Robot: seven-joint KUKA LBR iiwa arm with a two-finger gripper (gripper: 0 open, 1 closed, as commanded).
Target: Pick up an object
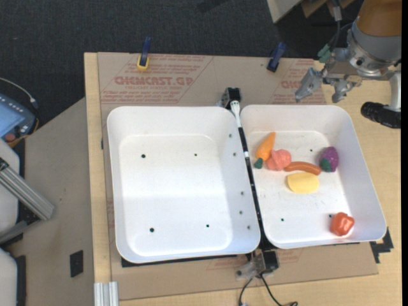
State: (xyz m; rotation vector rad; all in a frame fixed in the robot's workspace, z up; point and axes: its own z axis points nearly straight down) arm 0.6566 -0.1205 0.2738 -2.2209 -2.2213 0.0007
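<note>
1. Your gripper (324, 86) is hanging past the far rim of the right bin (360, 146), over the cardboard sheet (191, 75), with its two fingers spread apart and nothing showing between them.
2. The arm (379, 24) is entering from the upper right, its orange band sitting just above the grey wrist.
3. Every pickable object is lying nearer the camera than the claw, inside the right bin.
4. The carrot (265, 146) is lying below and to the left of the claw, tilted, with its green tip pointing down toward the bin divider.
5. The pink toy (278, 160) is sitting just beside the carrot, touching the left end of the sausage (303, 167).
6. The purple vegetable (329, 159) is sitting almost straight below the claw, at the sausage's right end.
7. The yellow piece (302, 183) is lying just under the sausage, farther from the claw.
8. The red pepper (342, 224) is sitting farthest from the claw, near the bin's front right corner, well apart from the others.
9. The left bin (127, 132) is lying well to the claw's left.
</note>
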